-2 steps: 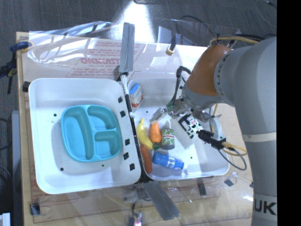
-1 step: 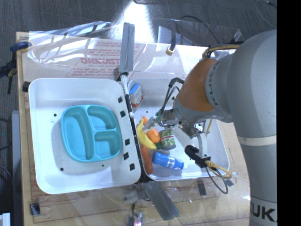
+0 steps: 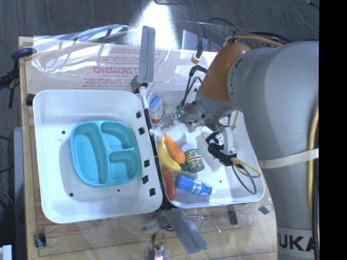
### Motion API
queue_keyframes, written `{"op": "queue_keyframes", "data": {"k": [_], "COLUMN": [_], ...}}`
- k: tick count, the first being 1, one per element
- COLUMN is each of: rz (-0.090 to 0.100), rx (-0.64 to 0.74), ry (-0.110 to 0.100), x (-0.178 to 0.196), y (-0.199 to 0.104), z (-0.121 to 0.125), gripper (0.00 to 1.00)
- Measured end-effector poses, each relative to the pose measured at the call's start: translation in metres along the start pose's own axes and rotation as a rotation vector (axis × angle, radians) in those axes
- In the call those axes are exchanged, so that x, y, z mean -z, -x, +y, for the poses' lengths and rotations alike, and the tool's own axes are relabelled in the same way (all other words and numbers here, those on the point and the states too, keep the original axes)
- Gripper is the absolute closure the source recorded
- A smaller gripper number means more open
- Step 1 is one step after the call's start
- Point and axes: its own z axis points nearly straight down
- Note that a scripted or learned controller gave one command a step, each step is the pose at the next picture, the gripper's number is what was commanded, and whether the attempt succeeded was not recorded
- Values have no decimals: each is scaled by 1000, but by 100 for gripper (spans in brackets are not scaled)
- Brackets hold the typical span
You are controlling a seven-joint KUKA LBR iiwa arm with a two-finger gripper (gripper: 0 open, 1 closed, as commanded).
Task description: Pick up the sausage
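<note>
The sausage [image 3: 169, 183] lies in the right bin [image 3: 246, 191] against its left wall, near the front corner, below a banana [image 3: 166, 157]. The pincer [image 3: 187, 117] hangs toward the bin's back; I can't tell its grip.

Two bins side by side on the bench.
Left bin [image 3: 49, 161]: a divided tray [image 3: 105, 152] at its centre. Right bin [image 3: 246, 191]: along its left wall, jar [image 3: 156, 109] at the back, then banana [image 3: 166, 157], carrot [image 3: 174, 148], sausage [image 3: 169, 184]; can [image 3: 194, 160] and bottle [image 3: 193, 186] just right of these.
</note>
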Motion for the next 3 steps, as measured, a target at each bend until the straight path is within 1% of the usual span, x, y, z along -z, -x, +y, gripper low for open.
{"op": "queue_keyframes", "data": {"k": [1,2,3], "rz": [-11,0,-1], "rx": [293,371,105], "ry": [5,-1,2], "x": [2,-2,9], "y": [-20,10,16], "z": [42,-65,4], "gripper": [0,0,0]}}
